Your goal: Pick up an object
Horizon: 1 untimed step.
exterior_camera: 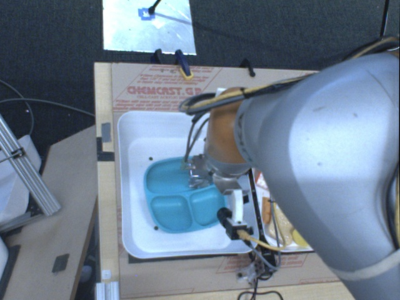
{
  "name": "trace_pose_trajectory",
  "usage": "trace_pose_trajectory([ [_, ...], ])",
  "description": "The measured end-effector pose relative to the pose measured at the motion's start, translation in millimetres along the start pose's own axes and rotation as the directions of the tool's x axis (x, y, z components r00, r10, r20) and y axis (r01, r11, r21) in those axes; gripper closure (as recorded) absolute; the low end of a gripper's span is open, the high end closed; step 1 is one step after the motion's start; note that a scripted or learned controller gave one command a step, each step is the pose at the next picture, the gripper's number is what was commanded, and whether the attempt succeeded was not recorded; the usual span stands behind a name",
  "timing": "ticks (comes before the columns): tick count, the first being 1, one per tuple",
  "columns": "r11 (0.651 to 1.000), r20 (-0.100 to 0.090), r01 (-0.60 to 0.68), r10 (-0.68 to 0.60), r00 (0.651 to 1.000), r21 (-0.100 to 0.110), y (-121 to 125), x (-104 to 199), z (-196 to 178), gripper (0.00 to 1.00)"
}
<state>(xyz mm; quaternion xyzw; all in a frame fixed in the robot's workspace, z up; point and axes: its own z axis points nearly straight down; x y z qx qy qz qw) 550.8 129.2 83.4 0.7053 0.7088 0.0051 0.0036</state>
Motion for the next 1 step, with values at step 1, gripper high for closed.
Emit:
trace_pose_trajectory([
  [1, 1.0, -0.003, 0.003, -0.003, 1.0, -0.005, 40.5, 42.3, -268.3, 1.0],
])
